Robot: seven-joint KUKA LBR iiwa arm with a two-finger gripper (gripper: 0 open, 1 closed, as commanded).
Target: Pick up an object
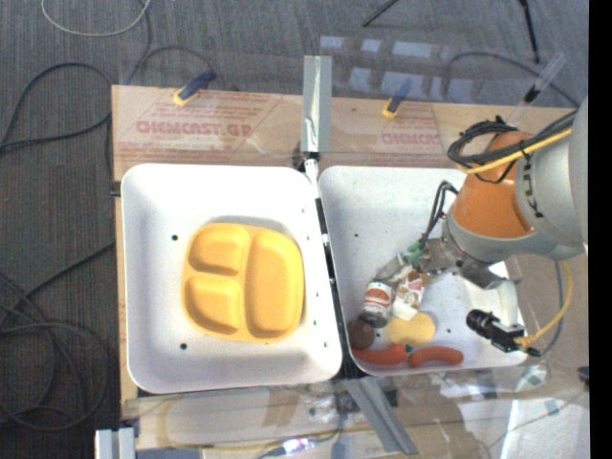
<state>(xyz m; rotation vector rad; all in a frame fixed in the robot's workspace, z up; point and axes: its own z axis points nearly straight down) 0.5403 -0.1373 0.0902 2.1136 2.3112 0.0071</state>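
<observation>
While you read down this list, you go from the biggest thing in view to the smallest.

Bench: a brown board (pixel 220 127) with two shallow white bins side by side, seen from above at a slant.
Left bin (pixel 153 199): it holds one yellow divided tray (pixel 247 280), lying flat near the middle.
Right bin (pixel 382 194): its far half is bare; a cluster of small items sits at the near edge.
Arm (pixel 550 194): grey, with an orange band (pixel 490 199), reaching in from the right of the view and hanging over the right side of the right bin.
Gripper (pixel 427 256): it points down toward the cluster; you cannot tell how wide it stands, since the wrist hides it from above.
Items nearest the gripper: a small red-and-white packet (pixel 409 295) and a small labelled bottle (pixel 378 300), both just beside and below the gripper in the view.
Items further off: a pale yellow piece (pixel 413 330), a dark round piece (pixel 361 333), and two red sausage-like pieces (pixel 435 357) against the near wall.
Step in hand: judged from this pose, the approach to a pick; nothing can be seen held.
Where the target lies: the packet looks the likeliest target, close under the tool and touching the bottle.
Next move: it calls for a straight descent onto one item, with enough clearance that the neighbours are not pushed aside or caught along with it.
</observation>
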